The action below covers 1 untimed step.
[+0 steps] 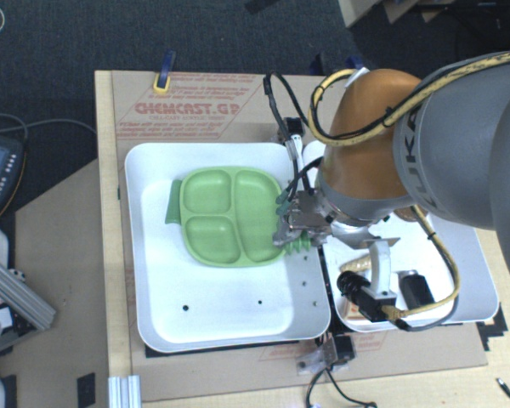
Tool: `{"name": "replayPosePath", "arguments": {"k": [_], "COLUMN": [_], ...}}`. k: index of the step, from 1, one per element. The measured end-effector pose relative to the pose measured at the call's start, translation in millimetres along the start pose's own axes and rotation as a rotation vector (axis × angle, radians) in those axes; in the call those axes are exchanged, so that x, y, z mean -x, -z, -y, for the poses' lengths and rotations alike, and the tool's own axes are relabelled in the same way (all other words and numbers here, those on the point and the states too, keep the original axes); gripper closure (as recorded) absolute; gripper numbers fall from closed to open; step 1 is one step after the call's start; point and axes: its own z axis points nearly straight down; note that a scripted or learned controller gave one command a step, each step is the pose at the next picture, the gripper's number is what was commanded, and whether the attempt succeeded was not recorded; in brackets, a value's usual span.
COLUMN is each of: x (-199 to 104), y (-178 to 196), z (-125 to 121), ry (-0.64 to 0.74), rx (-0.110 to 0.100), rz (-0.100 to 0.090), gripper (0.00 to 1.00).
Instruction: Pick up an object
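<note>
- I count two white bins: the left bin (153, 253) and the right bin (480, 270).
- I see one green divided plate (225, 215) and it has three compartments.
- I see one small green comb-like object (299, 245) at the plate's right edge.
- I see one arm (425, 134) with one gripper (291, 226).
- I count one yellow clamp (162, 76) on the board.

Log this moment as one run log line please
arm: over bin divider | gripper: at right edge of green divided plate | plate: lying in left bin | grasp: unconfirmed | lift: not yet
</note>
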Motion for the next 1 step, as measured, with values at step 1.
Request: {"name": "replayPosePath", "arguments": {"k": [1], "x": [-3.5], "y": [-0.7], "z": [1.6], "ry": [-0.002], "rx": [0.000], "rz": [0.000], "gripper": [1.00]}}
